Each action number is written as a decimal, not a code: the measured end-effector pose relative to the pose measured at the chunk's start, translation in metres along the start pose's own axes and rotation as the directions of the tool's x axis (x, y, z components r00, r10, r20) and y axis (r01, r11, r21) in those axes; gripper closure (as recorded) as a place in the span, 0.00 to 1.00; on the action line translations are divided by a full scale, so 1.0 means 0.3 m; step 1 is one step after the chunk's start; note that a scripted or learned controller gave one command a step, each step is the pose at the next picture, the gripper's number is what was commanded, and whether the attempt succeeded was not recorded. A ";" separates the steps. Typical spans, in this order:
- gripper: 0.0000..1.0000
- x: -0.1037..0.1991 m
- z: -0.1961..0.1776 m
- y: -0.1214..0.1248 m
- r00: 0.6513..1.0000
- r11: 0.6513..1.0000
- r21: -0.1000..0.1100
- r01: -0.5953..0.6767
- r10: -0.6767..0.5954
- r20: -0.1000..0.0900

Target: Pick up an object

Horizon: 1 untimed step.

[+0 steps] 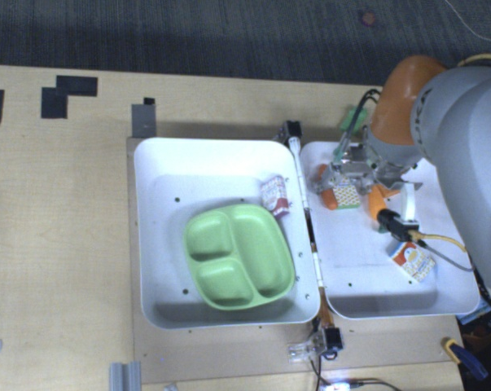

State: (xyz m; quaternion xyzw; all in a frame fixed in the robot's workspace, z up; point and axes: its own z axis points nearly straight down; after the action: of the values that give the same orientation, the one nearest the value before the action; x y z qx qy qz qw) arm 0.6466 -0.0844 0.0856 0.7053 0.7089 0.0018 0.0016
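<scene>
Hand (351, 172): mine, set low over the far part of the bin on the view's right (367, 287); released or clenched, I cannot tell. Orange-and-white packet (340, 195): nearest item, in that same bin, just beside my hand on its near-left side, possibly touching; long axis unclear. Second small packet (413, 261): same bin, toward its near corner, apart from my hand. Other bin (160, 218): green divided plate (239, 256), small wrapper (274, 194) at its far edge. Judgement: nearest packet asks least travel.

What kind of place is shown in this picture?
Probably a robotics lab test bench: a grey arm reaches over the right bin, and the left bin holds a green divided plate.
</scene>
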 end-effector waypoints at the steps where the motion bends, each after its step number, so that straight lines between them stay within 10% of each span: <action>1: 1.00 0.002 -0.037 0.004 1.000 1.000 -0.003 0.004 -0.004 0.001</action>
State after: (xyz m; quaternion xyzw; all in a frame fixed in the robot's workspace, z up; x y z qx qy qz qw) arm 0.6477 -0.0839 0.0966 0.7038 0.7104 0.0027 0.0030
